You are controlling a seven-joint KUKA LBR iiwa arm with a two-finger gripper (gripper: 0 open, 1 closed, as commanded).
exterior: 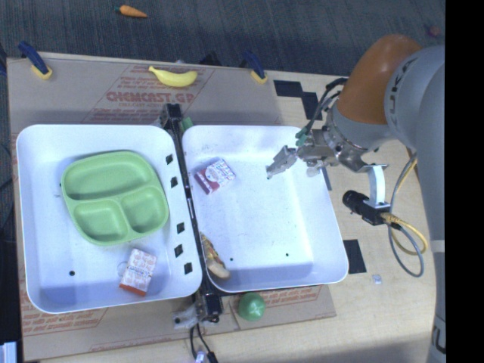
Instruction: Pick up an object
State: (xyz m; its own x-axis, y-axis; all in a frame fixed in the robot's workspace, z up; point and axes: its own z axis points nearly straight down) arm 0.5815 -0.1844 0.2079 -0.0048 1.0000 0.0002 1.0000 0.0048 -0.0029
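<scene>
Now hand over right bin, nothing held.

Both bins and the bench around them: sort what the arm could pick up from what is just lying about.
For the job:
- gripper, over the right bin
- red and white packet, right bin
- tan object, right bin's near-left corner
- green divided plate, left bin
- small carton, left bin

Lying about:
- banana
- green ball
- orange carrot on the floor

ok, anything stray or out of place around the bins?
Yes. A banana lies on the cardboard behind the bins, a green ball sits in front of the right bin, and a small orange item is on the floor beyond the bench.
</scene>
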